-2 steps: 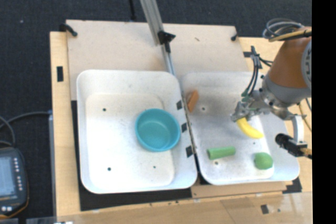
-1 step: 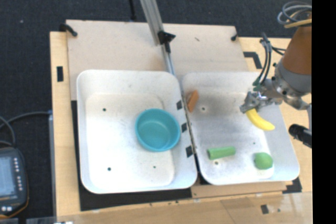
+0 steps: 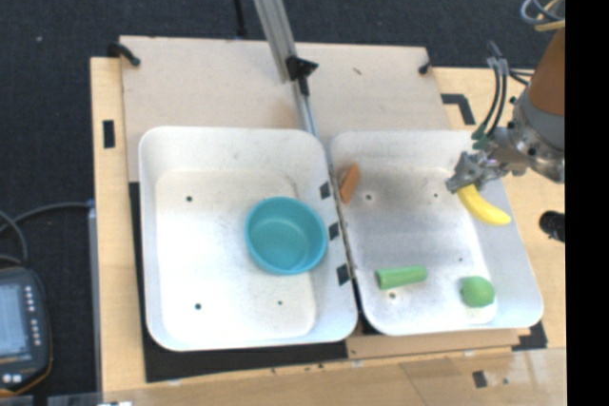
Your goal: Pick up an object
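Observation:
My gripper point(image 3: 468, 174) is over the right bin's point(image 3: 419, 323) far right side, reaching in from the right. A yellow banana point(image 3: 485, 206) lies slanted directly below it, its upper end touching the gripper's tip. Whether the banana is gripped or resting against the bin's right wall is unclear. Also in the right bin are a green cylinder point(image 3: 401, 277) near the front, a green ball point(image 3: 478, 291) in the front right corner, and a small orange piece point(image 3: 348, 182) against the left wall.
The left bin point(image 3: 181, 157) holds a blue bowl point(image 3: 285, 235) near its right side. A metal pole point(image 3: 271, 9) slants down from the top to the divide between the bins. Cables point(image 3: 495, 105) hang beside the wrist.

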